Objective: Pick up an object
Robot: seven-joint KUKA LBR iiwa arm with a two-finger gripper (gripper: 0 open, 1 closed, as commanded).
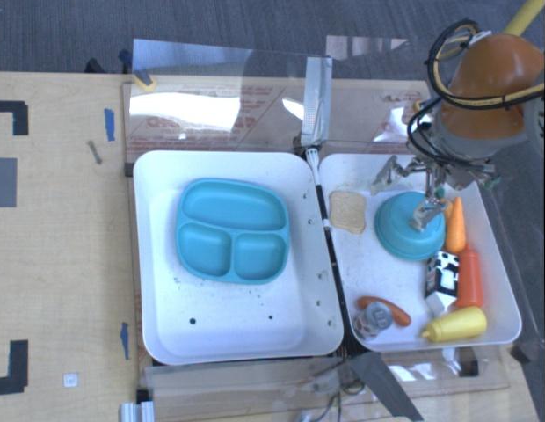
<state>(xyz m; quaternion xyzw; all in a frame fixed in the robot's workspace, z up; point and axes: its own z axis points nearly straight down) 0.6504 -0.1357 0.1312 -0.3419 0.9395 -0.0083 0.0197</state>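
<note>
My gripper [429, 211] hangs over the right bin [501, 262], just above the right part of a blue upturned bowl [404, 231]. Nothing can be seen held in it. The grey wrist with its orange band [488, 82] rises above it at the top right. Around the bowl lie a tan slice of toast [347, 211] to the left and an orange carrot [455, 224] to the right. Further forward lie an orange-red sausage [470, 280], a black-and-white item [444, 275], a yellow squash-like piece [454, 325] and a small red piece [388, 309] beside a grey can [372, 323].
The left bin [158, 323] holds a blue divided plate [233, 231]. A clear plastic wall [220, 104] stands behind both bins, with a metal post [315, 104] between them. Black and yellow cables [444, 55] loop by the wrist.
</note>
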